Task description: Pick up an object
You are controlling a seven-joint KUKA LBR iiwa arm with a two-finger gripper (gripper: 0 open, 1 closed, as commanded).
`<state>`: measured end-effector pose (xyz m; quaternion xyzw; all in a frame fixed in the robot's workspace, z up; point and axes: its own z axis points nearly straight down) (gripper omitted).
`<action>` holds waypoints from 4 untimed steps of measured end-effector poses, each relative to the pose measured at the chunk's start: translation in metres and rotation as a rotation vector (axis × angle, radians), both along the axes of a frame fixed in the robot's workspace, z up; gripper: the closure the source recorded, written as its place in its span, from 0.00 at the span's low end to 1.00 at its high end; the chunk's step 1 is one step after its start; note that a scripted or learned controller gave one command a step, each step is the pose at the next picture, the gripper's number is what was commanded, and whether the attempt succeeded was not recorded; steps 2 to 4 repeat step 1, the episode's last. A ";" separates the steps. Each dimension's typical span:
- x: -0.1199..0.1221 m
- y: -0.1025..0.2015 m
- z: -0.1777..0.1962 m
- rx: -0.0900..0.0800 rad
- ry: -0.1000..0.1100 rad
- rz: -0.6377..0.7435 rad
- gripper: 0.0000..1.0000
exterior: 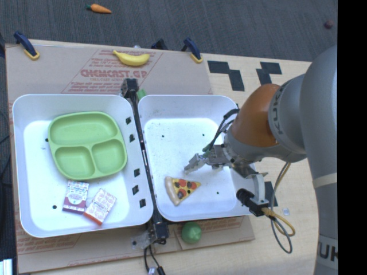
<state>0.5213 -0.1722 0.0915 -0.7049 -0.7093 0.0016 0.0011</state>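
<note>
Jaws cannot be read as parted or closed on the gripper (193, 164), which grips nothing visible. One pizza slice (181, 188) lies just below it in the right bin (189, 105): probably light, stiff, flat, best pinched across its crust edge. Farther off: one green tray (86, 144), two packets (76, 196).

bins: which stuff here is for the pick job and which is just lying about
Job:
- pizza slice, nearest the pincer
- green tray
- two small packets

Lying about:
- banana on the cardboard
- green ball by the bins
- carrot on the floor
</note>
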 end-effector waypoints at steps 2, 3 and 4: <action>0.077 -0.038 0.001 0.001 -0.003 -0.001 0.00; 0.077 -0.038 0.001 0.001 -0.003 -0.001 0.00; 0.077 -0.038 0.001 0.001 -0.003 -0.001 0.00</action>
